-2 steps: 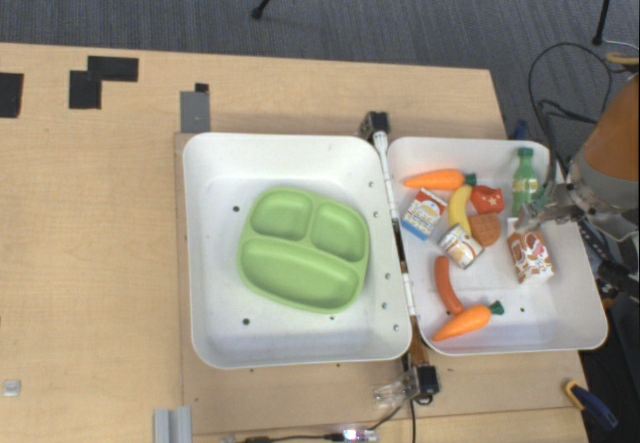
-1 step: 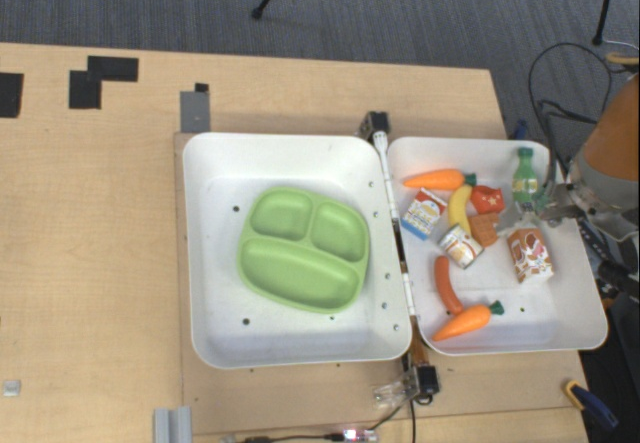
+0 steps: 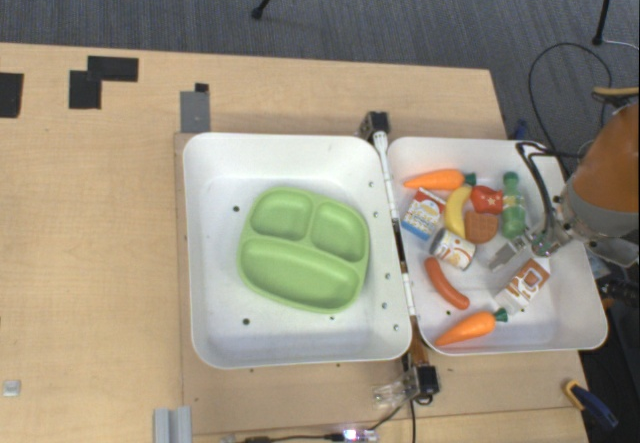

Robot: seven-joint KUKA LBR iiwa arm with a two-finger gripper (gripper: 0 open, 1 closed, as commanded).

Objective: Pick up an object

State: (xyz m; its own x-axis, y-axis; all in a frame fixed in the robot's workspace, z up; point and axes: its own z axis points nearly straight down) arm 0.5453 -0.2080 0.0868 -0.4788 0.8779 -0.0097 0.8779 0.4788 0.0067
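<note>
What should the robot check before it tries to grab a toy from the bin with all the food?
1. Gripper is over the right bin: ok.
2. Fingers open wide enough: cannot tell.
3. A toy sits close under the gripper, the small carton: ok.
4. Toys are spread apart: not ok, banana, tomato and others touch.
5. Green plate in the left bin is out of the way: ok.

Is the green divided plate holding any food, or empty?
Empty: the green divided plate in the left bin shows three bare compartments.
</note>
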